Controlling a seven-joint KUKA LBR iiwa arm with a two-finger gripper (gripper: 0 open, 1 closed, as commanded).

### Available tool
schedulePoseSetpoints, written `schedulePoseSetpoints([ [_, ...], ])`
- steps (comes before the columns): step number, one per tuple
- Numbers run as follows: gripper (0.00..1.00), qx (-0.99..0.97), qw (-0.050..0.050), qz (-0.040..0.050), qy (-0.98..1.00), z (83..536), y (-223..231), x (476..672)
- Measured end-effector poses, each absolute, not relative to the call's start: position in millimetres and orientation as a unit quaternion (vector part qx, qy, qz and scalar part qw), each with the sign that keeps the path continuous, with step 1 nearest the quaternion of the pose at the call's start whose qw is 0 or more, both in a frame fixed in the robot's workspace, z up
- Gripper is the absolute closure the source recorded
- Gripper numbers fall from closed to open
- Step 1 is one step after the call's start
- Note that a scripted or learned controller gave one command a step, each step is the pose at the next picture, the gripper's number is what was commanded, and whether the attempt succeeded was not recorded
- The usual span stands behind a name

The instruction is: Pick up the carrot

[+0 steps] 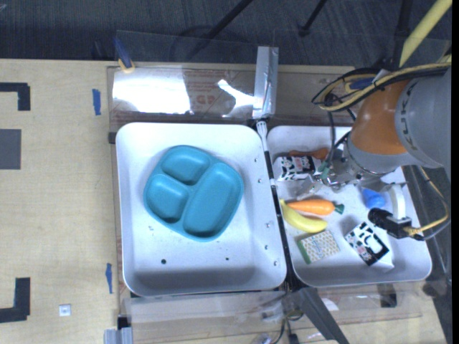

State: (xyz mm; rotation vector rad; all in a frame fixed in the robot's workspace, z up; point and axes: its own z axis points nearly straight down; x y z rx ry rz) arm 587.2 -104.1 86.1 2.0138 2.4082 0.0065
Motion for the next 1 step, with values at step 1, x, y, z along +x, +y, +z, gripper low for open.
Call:
schedulePoseSetpoints([
  [1,0.0,0.601,-0.003,-0.0011,0.799,133.7,-96.3,546.9],
])
